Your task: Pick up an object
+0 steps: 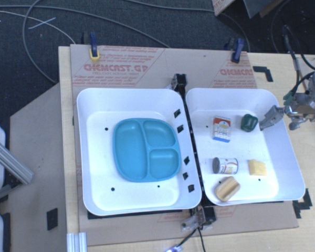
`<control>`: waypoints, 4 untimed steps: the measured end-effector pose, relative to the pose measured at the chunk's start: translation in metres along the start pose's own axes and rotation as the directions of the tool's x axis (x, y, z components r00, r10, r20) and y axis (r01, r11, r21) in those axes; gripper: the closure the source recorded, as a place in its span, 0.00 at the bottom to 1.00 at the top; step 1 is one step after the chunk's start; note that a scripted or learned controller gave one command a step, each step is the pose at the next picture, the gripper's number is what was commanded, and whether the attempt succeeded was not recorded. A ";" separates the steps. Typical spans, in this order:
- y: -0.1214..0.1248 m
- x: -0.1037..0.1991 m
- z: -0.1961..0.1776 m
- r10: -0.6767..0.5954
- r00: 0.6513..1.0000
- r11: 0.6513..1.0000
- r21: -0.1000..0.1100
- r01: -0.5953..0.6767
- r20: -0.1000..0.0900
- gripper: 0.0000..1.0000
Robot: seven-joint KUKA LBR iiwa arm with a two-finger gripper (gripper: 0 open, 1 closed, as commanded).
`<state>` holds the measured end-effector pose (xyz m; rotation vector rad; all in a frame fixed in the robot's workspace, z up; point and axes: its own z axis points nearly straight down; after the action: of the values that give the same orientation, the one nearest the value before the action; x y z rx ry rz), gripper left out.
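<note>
Where bench (126, 62) bears two bins | dark carpet (21, 56) | loose cables (47, 4)

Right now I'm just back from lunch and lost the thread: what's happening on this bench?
The arm reaches in from the right, and its pincer sits over the right bin's far edge, beside a green object. Nothing shows between its fingers. The right bin also has a small box, a can on its side, a yellow block and a tan piece. The left bin has a blue tray.
</note>
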<state>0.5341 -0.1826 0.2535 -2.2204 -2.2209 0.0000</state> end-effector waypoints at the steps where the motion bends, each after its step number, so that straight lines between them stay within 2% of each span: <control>1: -0.002 0.000 0.063 0.000 1.000 1.000 0.006 0.000 -0.002 0.00; 3: -0.007 0.009 0.172 0.001 1.000 1.000 0.005 0.000 -0.003 0.00; 4: -0.005 0.008 0.157 0.001 1.000 1.000 -0.001 -0.001 -0.001 1.00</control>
<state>0.5289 -0.1747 0.0960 -2.2215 -2.2204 -0.0022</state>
